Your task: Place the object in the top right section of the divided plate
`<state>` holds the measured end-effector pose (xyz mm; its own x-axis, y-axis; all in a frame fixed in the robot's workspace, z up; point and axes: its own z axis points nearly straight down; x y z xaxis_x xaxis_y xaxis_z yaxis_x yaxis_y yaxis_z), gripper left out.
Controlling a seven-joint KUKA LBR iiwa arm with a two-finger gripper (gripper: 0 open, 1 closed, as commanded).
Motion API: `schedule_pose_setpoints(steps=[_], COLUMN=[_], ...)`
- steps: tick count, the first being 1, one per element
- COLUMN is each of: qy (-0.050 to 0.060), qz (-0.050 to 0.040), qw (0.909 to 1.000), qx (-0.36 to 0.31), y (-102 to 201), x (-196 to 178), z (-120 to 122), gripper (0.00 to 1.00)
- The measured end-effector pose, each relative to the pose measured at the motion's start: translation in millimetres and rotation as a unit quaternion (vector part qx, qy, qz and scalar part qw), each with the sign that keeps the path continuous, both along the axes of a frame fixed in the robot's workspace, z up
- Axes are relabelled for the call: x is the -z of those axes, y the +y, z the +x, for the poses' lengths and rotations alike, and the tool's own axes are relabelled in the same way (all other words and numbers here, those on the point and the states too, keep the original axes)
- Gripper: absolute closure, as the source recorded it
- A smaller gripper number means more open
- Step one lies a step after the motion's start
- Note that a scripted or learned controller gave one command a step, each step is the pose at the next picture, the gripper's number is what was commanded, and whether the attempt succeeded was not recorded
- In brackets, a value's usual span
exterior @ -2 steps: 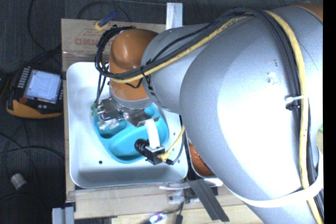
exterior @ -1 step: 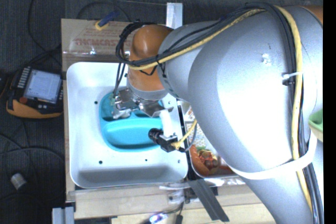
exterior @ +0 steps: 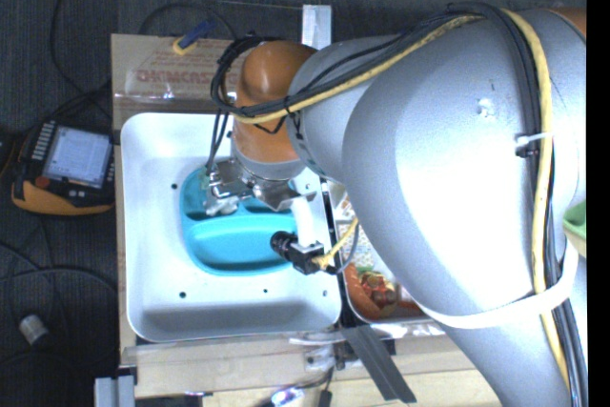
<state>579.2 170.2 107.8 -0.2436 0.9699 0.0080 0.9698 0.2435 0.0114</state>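
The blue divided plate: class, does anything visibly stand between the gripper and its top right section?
No separate obstacle shows. The arm's own wrist hangs over the blue divided plate in the left bin, hiding the gripper, the plate's upper sections and any object.

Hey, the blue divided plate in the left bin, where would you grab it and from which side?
Probably the blue divided plate is best taken by its raised rim along the near, lower edge, coming straight down from above. It lies flat in the left bin, and the arm's wrist covers its far part, so the near rim is the exposed part.
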Motion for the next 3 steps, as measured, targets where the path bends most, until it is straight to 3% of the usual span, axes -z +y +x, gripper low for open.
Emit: schedule_pose_setpoints(steps=[1, 2, 3], qy=[0.006, 0.008, 0.009], qz=[-0.0079, -0.0063, -0.0062], qw=[0.9995, 0.9905, 0.9820], qx=[-0.031, 0.137, 0.189], y=[-37.4, -32.0, 37.6], x=[-88.6, -38.4, -22.6], z=[85.5, 34.9, -20.5], gripper=[1.00, 1.00, 1.00])
